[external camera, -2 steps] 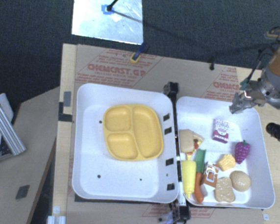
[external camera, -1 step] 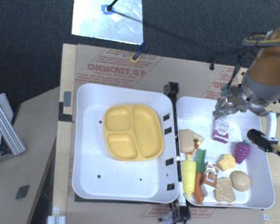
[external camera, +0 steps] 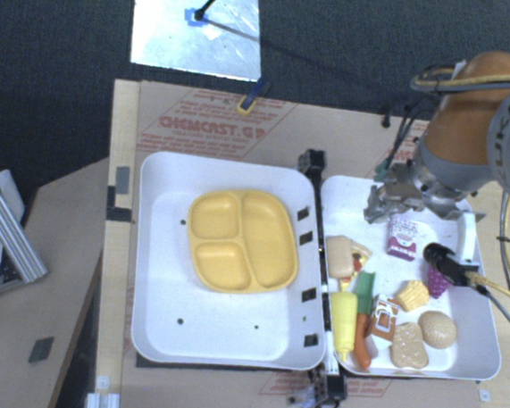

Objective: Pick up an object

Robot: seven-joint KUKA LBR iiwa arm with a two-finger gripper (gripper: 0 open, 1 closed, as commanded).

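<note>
My gripper [external camera: 386,205] hangs over the far left part of the right bin [external camera: 490,356], just above its floor. A small white and purple packet [external camera: 403,236] lies right beside it, to its near right. Along this bin's left wall sit a sandwich piece [external camera: 343,255], a green piece [external camera: 364,284], a yellow corn cob [external camera: 343,315] and an orange carrot [external camera: 362,345]. A yellow cheese wedge [external camera: 412,294], a red and white box [external camera: 384,317], a tan cookie [external camera: 409,346] and a round bun [external camera: 439,328] lie in the near part.
The left bin [external camera: 149,323] holds a yellow divided plate [external camera: 238,239]. A white tube [external camera: 465,235] and a small purple piece [external camera: 436,281] lie toward the right bin's right side. A black divider with clips [external camera: 315,249] runs between the bins.
</note>
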